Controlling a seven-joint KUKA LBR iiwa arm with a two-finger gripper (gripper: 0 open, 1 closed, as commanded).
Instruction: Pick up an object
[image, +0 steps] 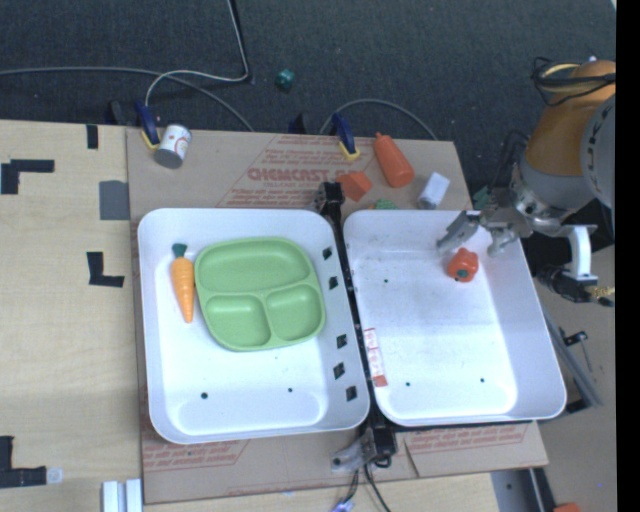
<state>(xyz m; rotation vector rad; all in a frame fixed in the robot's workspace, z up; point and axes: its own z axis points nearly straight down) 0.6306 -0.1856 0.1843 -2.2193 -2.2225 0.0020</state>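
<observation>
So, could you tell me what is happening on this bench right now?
The robot arm has reached in over the far right corner of the right bin, and its gripper sits just above a small red-orange toy lying there. The toy is not between the fingers, so nothing is picked up yet. In the left bin a green divided plate and a toy carrot lie untouched.

Small red-orange object (461, 265), right bin's (440, 350) upper area
</observation>
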